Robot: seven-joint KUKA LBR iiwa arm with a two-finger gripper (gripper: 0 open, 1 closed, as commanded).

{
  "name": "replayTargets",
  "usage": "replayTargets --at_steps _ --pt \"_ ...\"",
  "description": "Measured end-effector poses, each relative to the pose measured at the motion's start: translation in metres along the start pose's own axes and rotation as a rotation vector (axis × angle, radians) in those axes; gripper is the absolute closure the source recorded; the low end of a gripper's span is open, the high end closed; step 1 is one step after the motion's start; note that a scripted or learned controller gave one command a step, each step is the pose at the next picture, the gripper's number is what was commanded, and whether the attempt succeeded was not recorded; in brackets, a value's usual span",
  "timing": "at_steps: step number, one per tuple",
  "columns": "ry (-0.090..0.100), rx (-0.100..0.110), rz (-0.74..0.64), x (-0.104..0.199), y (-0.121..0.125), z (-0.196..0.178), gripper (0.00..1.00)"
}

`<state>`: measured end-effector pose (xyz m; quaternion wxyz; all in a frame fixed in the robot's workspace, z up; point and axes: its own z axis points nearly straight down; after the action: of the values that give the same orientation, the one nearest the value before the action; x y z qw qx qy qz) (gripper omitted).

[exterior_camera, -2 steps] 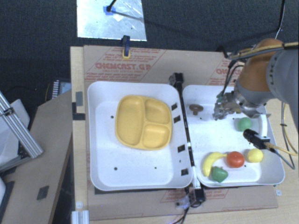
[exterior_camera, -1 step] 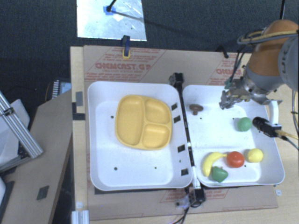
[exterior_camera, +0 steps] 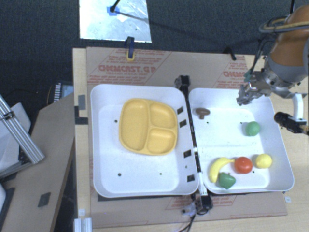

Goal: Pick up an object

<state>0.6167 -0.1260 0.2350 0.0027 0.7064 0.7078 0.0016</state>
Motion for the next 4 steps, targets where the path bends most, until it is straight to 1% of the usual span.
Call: replayTargets --at_steps 1,2,3,4 --pt "0.000 0.001 -0.003 0.000 0.001 -0.020 1.00" --pt "0.003 0.005 -0.007 0.054 0.000 -0.008 1.00" --pt "0.003 0.004 -0.006 0.105 0.009 -0.015 1.00" --pt "0.003 0.006 -0.008 0.161 0.006 -0.003 1.00"
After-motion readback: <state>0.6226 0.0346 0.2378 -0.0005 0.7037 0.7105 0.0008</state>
